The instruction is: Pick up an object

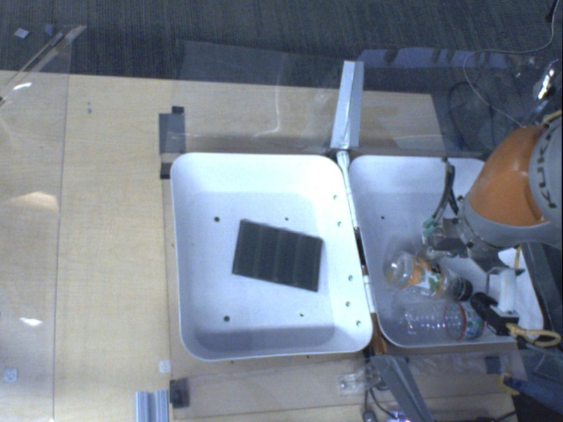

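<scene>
One pale wooden surface (106, 236) spans most of the view, with dark carpeted floor (220, 7) beyond its far edge. The left bin (202, 236) sits near the middle of the surface, and the right bin (396, 192) touches its right side. A grey upright post (347, 104) rises at the far end of the seam where the two meet. The arm (510, 183), orange-banded, reaches over the right bin. A dark ribbed panel (278, 254) lies flat in the middle of the left bin. Right of the left bin, a lying bottle (431, 322) rests along the right bin's near wall, and a clear bottle (406, 271) lies just beyond it. The tool (437, 243) is right at the clear bottle's far side. I cannot tell how far open it is or whether it has hold of anything.
</scene>
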Available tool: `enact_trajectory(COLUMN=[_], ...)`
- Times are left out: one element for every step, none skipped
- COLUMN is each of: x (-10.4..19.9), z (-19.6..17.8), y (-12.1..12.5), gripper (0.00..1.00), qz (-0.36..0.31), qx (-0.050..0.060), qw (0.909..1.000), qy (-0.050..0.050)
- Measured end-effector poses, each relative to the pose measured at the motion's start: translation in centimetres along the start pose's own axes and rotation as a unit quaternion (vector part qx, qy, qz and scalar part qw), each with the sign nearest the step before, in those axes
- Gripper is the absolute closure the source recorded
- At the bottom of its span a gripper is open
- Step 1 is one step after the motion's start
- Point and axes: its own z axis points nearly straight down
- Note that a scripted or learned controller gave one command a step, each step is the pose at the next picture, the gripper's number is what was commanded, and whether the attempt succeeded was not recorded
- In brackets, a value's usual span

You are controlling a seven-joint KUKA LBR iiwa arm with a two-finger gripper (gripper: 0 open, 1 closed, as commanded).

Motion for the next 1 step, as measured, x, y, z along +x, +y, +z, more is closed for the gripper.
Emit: enact_trajectory(x=[0.0], z=[0.0], y=[0.0], gripper=[0.0], qz=[0.0], qx=[0.0], qw=[1.0], qy=[0.0])
